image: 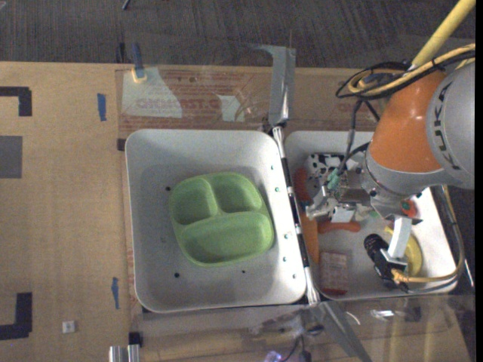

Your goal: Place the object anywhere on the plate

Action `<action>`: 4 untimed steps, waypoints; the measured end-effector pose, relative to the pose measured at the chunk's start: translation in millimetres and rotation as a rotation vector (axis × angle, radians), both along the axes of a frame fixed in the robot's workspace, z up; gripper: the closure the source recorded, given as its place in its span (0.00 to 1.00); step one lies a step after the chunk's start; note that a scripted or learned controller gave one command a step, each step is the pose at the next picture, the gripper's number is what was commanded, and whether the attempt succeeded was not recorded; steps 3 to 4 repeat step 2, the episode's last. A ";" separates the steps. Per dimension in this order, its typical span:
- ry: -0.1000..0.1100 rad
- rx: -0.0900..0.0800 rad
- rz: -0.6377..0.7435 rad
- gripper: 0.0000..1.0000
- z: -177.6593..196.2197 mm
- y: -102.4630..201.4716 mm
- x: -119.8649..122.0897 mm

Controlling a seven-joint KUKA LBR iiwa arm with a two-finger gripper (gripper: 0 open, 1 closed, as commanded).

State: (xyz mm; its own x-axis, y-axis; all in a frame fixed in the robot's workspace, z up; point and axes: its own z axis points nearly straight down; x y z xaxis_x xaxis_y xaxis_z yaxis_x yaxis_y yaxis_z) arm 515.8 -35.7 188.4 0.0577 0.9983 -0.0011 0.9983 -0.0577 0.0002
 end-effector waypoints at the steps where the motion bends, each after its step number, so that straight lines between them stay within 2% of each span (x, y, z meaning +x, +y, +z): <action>1: 0.002 0.000 -0.349 0.00 83.6 67.9 -36.1; 2: 0.001 0.000 -0.435 0.00 149.7 119.5 -25.8; 4: 0.001 0.000 -0.435 0.00 149.7 119.5 -25.8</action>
